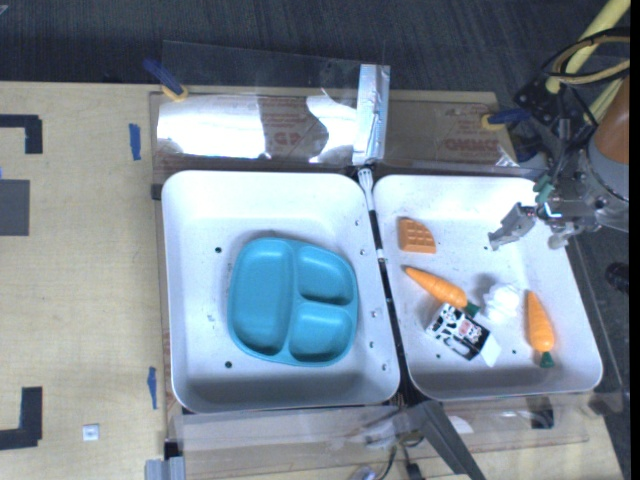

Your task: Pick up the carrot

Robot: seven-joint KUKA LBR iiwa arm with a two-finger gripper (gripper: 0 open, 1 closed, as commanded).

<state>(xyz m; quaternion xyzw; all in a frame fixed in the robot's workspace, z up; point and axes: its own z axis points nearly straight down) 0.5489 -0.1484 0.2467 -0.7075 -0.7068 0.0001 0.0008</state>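
Note:
Two carrots lie in the right bin [580,368]. One carrot [435,285] lies slantwise near the bin's middle, its green end by a black-and-white packet [462,331]. The other carrot [540,324] lies along the right wall with its green tip toward the front. My gripper [530,232] hovers over the bin's back right part, apart from both carrots and roughly above the right-hand one's far end. It is open, and only white bin floor shows between its fingers.
An orange waffle-like piece [417,235] sits at the right bin's back left. A white lump [502,299] lies between the carrots. The left bin [190,208] holds a blue divided plate [293,299]. Cables and the arm [600,158] crowd the right edge.

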